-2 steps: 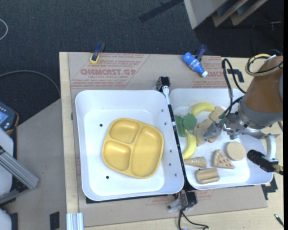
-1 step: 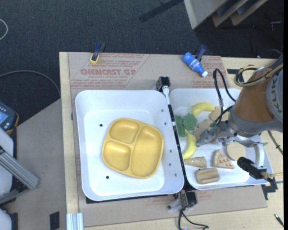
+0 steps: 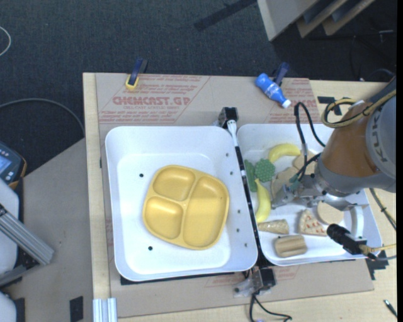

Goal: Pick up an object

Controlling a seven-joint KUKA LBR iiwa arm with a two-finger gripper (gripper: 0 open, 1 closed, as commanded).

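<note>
From my feed I see the bench (image 3: 189, 94) as a pale brown board printed with red lettering, sitting over dark grey carpet (image 3: 94, 31). Two clamps grip its far edge, a yellow-tipped clamp (image 3: 134, 75) at left and a blue clamp (image 3: 273, 88) further right. A thin cable (image 3: 38, 104) curves across the floor on the left. Pale boards (image 3: 315, 16), possibly furniture, lie at the upper right

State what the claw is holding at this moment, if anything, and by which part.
It cannot be told: the claw is low in the right bin among the food pieces, hidden by the arm.
</note>
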